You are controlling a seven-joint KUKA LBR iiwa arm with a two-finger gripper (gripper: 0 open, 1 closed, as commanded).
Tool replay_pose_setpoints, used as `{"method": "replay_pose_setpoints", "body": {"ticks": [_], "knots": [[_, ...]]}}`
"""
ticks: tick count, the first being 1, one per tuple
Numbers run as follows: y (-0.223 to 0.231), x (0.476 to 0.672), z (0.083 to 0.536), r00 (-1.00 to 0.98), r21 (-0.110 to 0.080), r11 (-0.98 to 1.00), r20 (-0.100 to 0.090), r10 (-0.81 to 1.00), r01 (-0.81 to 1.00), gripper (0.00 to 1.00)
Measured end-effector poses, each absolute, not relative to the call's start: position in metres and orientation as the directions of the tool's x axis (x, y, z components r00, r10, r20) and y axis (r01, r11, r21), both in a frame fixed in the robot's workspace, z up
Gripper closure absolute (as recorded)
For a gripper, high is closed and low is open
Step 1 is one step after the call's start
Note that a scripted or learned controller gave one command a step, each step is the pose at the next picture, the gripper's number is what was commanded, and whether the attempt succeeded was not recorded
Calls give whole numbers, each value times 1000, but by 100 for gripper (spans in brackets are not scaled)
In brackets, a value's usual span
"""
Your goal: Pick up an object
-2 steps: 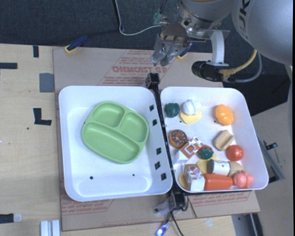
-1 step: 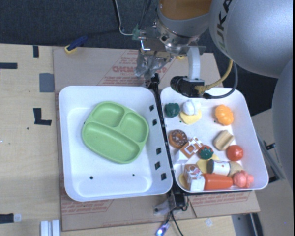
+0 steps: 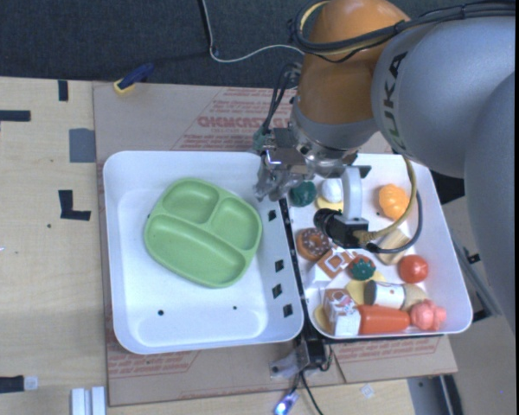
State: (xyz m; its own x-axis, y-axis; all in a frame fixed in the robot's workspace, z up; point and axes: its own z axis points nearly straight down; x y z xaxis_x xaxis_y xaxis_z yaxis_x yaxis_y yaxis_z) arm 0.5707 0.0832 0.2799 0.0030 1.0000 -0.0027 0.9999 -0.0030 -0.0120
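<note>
Arm [image 3: 454, 85]: smooth grey casing, broad and rounded, matte finish. Orange band [image 3: 350, 46]: glossy, dome-shaped, at the 10 o'clock side of the grey casing, black seam ring along its upper edge. Wrist flange beneath the band: grey metal, ringed. Gripper [image 3: 281, 175]: dark metal block with silver fittings. Black cables run from the band across the grey casing; another black cable loops below the wrist.

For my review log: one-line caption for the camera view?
Gripper over the bins' divider; green plate left, toys crowd right bin.
</note>
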Motion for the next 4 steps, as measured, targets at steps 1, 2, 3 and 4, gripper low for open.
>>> {"method": "replay_pose_setpoints", "body": {"ticks": [1,2,3,4], "knots": [[18,533,300,5,-4,-5,-1,1000,1000,100],[19,567,475,-3,19,3,0,1000,1000,100],[11,506,391,1,-11,-1,-1,1000,1000,100],[73,482,396,-7,-3,7,1,1000,1000,100]]}}
